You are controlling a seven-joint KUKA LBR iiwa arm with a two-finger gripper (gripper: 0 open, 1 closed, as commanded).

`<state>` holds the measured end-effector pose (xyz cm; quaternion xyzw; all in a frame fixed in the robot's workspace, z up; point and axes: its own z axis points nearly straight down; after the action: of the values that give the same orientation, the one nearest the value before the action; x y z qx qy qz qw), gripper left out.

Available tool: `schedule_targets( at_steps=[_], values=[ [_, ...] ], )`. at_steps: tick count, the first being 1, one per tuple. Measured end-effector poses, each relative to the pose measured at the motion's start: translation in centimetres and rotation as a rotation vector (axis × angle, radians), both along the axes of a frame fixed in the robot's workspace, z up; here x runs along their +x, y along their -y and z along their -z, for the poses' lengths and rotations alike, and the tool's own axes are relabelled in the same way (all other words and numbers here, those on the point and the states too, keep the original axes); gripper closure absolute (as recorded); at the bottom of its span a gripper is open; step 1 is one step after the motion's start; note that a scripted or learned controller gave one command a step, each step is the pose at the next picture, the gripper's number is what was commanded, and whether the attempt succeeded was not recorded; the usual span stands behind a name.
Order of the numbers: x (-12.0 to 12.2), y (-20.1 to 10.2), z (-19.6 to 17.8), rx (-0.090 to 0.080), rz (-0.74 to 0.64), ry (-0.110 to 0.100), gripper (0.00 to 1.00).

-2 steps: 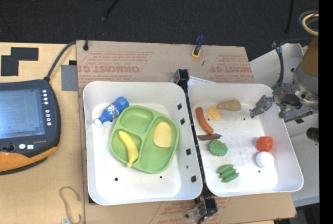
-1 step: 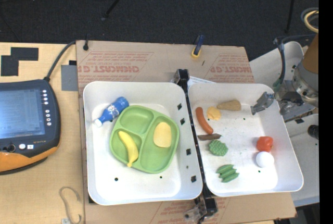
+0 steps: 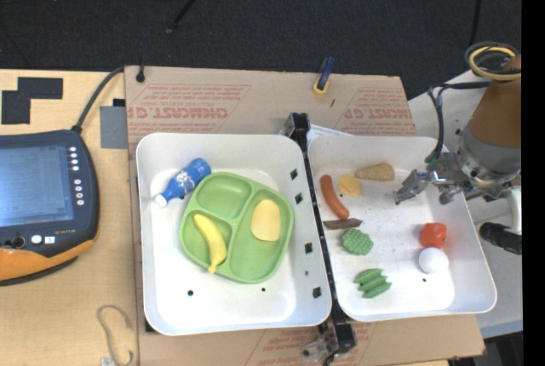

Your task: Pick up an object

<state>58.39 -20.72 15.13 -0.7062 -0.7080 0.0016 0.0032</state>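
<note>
Both white bins (image 3: pixel 149 185) sit loaded, and the gripper (image 3: pixel 428 188), spread wide and grasping nothing, hangs near the right bin's far edge above the tomato (image 3: pixel 433 234), probably lining up a grab.

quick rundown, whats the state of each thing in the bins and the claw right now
claw: above the right bin, nothing between its fingers
green three-part plastic plate: flat in the left bin
yellow toy banana: lying in the plate
pale yellow oval piece: lying in the plate
blue and white bottle: on its side beside the plate
red sausage: lying in the right bin
white ball: resting beside the red toy tomato
</note>
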Motion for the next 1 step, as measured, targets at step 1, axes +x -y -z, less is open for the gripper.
schedule_targets(
  at_steps=[1],
  values=[
    [-0.32, -1.02, 6.05, 0.001, -0.001, 0.000, 0.00]
  ],
)
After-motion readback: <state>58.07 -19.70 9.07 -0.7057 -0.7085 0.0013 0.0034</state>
